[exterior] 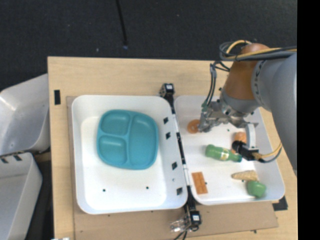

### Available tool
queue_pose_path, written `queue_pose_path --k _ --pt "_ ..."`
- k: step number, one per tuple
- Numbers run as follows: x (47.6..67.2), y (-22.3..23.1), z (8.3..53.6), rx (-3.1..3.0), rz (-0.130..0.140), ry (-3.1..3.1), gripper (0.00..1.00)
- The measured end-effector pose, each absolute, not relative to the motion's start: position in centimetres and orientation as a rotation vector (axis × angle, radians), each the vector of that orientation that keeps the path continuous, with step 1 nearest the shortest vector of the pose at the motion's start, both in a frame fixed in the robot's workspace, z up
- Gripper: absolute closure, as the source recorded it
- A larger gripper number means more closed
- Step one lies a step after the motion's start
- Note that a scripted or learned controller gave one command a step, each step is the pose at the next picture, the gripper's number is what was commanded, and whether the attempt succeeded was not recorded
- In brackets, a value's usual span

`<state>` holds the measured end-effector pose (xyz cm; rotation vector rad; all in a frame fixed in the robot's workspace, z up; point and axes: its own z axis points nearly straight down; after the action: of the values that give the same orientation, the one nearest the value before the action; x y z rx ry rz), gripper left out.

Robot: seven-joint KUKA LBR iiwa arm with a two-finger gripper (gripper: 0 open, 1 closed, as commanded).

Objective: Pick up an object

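The claw (206, 125) sits low in the right bin (270, 181), at its upper left part, directly beside a small orange round piece (193, 127) that lies on the bin floor. Whether the claw is apart or together cannot be told from this angle; the wrist housing covers it. Nothing is seen clamped in it.

Other candidates in the same bin: a green bottle (221, 153) lying on its side near the middle, an orange flat card (199, 182) near the lower left wall, a tan crust-like piece (244, 175) and a green lump (256, 188) at the lower right. The left bin (85, 194) holds a teal divided plate (127, 139). Both bins rest on the wooden surface (115, 74).

Judgement: the orange round piece is the nearest target. A sound grasp calls for centring over it, not beside it, descending until the tips straddle it, then closing before lifting. Risk: the piece is small and low, close to the bin's dividing wall, so an off-centre closure would likely push it aside.
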<state>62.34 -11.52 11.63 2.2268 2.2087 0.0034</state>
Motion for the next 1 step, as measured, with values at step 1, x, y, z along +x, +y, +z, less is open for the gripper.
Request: queue_pose_path --k 1 --pt "62.27 -11.10 16.14 2.219 0.005 2.218 1.00"
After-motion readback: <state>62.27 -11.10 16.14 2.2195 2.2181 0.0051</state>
